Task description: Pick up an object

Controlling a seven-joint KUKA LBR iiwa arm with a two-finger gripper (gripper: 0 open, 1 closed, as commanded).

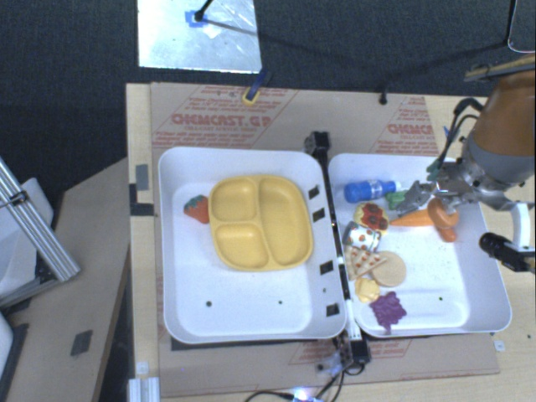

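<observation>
My gripper (pixel 435 193), jaw state indiscernible, sits low in the right white bin (pixel 490 308) over the orange plastic carrot (pixel 412 218), where the crowding blue plastic bottle (pixel 368 191) may cause a deflected, failed grasp.

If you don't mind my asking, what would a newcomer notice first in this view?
Probably the yellow divided tray in the left bin, with a toy strawberry beside it. Next, the cluster of toy food in the right bin: a blue bottle, purple grapes, and an orange carrot beneath the gripper.
</observation>
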